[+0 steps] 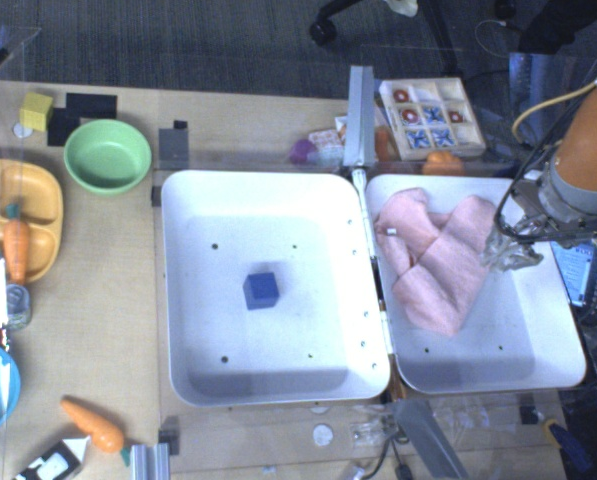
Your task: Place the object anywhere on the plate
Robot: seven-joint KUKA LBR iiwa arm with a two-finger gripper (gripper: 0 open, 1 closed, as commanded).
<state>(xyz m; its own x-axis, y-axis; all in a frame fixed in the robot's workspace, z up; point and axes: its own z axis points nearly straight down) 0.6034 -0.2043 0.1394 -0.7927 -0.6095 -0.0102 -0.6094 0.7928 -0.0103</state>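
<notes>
arm [583, 168] reaching from right, hand [508, 251] touching pink cloth [433, 258]

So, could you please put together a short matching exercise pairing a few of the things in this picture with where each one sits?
Things:
1. small blue cube
2. crumpled pink cloth
3. round green bowl
4. gripper

Places:
A. on the bench beyond the left bin's far left corner
B. in the right bin, over the cloth's right edge
C. on the floor of the left bin
D. in the right bin, toward its left side

Pairs: 1-C, 2-D, 3-A, 4-B
</notes>
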